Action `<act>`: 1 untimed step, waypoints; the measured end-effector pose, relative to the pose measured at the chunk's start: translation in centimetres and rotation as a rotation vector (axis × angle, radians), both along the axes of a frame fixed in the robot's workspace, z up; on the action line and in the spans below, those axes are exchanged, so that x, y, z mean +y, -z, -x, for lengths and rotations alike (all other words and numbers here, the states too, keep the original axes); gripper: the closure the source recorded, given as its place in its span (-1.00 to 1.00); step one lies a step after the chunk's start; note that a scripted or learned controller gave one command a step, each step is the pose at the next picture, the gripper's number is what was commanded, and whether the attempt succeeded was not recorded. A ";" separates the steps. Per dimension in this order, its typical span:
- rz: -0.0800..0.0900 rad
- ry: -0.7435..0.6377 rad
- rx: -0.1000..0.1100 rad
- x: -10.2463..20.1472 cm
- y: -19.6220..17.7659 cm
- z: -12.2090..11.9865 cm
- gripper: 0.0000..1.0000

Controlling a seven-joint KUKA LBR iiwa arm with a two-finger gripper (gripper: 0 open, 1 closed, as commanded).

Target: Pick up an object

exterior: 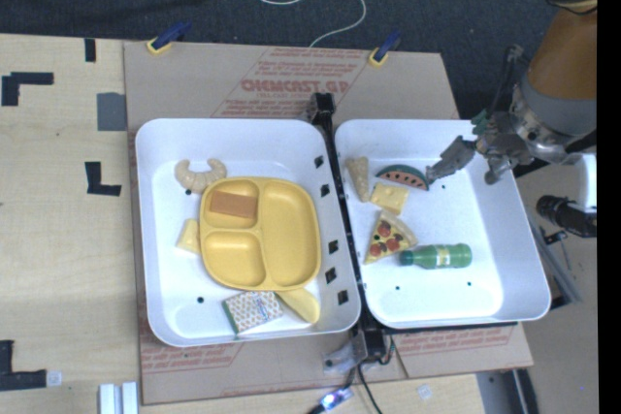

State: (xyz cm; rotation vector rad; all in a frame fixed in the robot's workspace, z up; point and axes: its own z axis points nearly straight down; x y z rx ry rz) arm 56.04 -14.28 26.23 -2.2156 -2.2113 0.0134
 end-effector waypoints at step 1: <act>0.002 -0.003 -0.012 0.0 -0.7 -0.2 -1.00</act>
